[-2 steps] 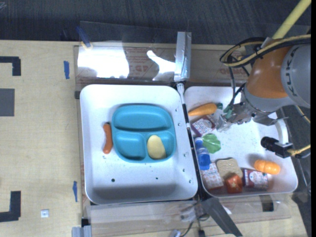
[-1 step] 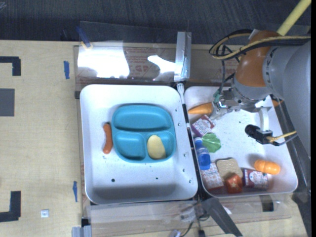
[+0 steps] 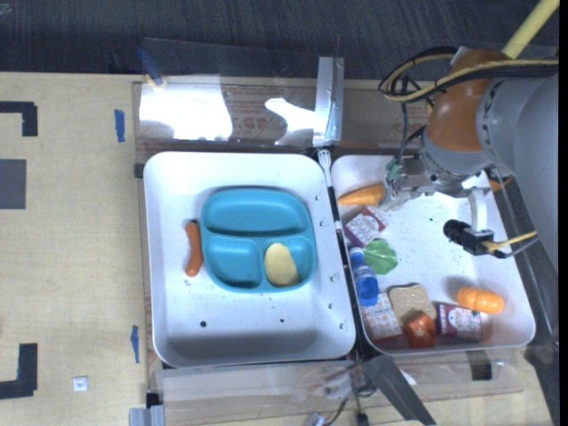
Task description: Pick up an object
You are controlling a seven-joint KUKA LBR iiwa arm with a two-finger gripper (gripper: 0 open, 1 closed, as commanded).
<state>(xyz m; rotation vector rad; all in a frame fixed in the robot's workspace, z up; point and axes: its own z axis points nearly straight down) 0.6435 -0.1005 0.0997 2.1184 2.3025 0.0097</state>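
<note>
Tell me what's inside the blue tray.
A yellow egg-shaped item sits in the blue tray's lower right compartment. What lies beneath it is covered.

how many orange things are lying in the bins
3: a sausage in the left bin beside the blue tray, a carrot at the right bin's top left, another piece lower right. Clutter may hide more.
</note>
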